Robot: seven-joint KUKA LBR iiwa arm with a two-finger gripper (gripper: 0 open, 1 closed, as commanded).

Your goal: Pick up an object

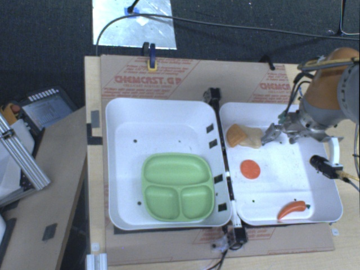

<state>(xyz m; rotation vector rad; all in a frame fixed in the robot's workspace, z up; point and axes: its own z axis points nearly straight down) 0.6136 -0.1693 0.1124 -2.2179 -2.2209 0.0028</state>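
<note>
**Plastic bins, board bench, dark cloth beyond**

The two shallow white bins, left (121, 122) and right (315, 179), look like smooth moulded plastic with a soft sheen. The green three-compartment tray (177, 185) in the left bin is plastic too, nearly matt. The round orange disc (250, 169) and the curved orange pepper-shaped toy (292, 209) in the right bin seem smooth and slightly glossy. The tan wedge-shaped lump (242, 136) looks matt, possibly foam or soft plastic. The tan printed board (169, 79) under the bins appears to be dull cardboard. Far off, a shiny crinkled silver sheet (135, 16) lies on dark, rough-textured cloth (45, 32). The metal gripper (274, 133) is dull grey.
</note>
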